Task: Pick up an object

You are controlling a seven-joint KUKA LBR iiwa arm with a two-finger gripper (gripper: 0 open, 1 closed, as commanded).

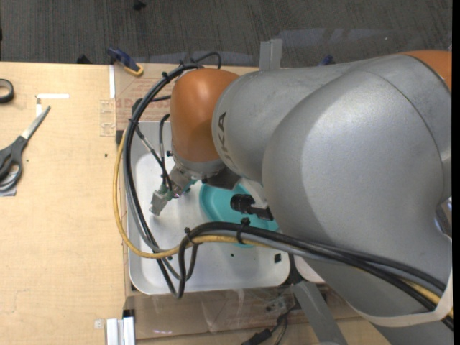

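Although the arm hides much of the bin (144,275), we note a teal object (215,201) beside the gripper (159,203), apparently rigid, light plastic. We cannot tell the gripper's state; its exposed left rim looks graspable.

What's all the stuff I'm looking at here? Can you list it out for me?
Bin: one, white, under the arm.
Teal object: one, in the bin, partly hidden by the arm.
Scissors: one pair, grey with dark handles, on the wooden bench at left.
Tape roll: one, dark, at the far left edge.
Cables: several, black and yellow, looping over the bin.
Arm: one, grey with an orange band, reaching from the right.
Claw: one, low in the bin, left of the teal object.
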